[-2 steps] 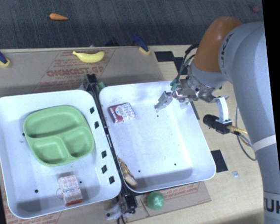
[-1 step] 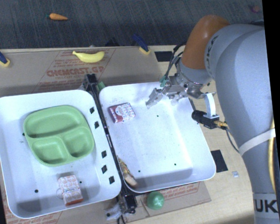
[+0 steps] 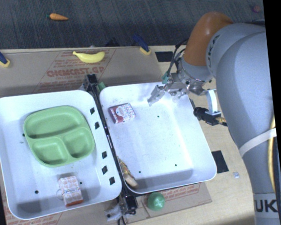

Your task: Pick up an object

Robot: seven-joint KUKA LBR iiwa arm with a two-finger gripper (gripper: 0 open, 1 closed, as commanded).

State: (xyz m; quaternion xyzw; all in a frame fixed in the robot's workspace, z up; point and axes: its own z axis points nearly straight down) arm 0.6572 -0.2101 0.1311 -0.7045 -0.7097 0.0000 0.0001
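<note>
While my arm (image 3: 238, 89) hangs over the right bin (image 3: 184, 145), my gripper (image 3: 155, 96) sits near its top edge, jaws spread and empty, with the small carton (image 3: 122, 112) lying flat just to its left.

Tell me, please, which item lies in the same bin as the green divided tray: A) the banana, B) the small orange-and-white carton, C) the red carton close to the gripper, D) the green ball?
B: the small orange-and-white carton lies near the front of the left bin, the bin that also holds the green divided tray.
</note>
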